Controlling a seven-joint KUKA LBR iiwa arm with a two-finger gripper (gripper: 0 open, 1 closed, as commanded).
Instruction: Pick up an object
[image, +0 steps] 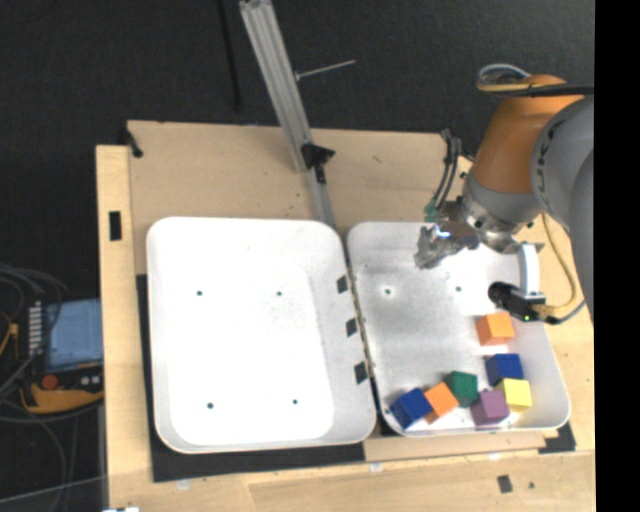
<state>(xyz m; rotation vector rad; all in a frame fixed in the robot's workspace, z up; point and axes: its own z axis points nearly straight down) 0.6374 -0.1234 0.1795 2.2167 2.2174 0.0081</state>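
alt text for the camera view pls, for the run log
A grey and orange robot arm reaches in from the right, its gripper over the far end of the right white bin. Coloured blocks cluster at that bin's near right: two orange, two blue, green, yellow, purple. The left white bin sits alongside.

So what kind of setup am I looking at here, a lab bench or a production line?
Most likely a lab test bench for grasping trials: two shallow white bins on a plywood board, small coloured blocks in the right bin, and loose cables with a control box beside it.
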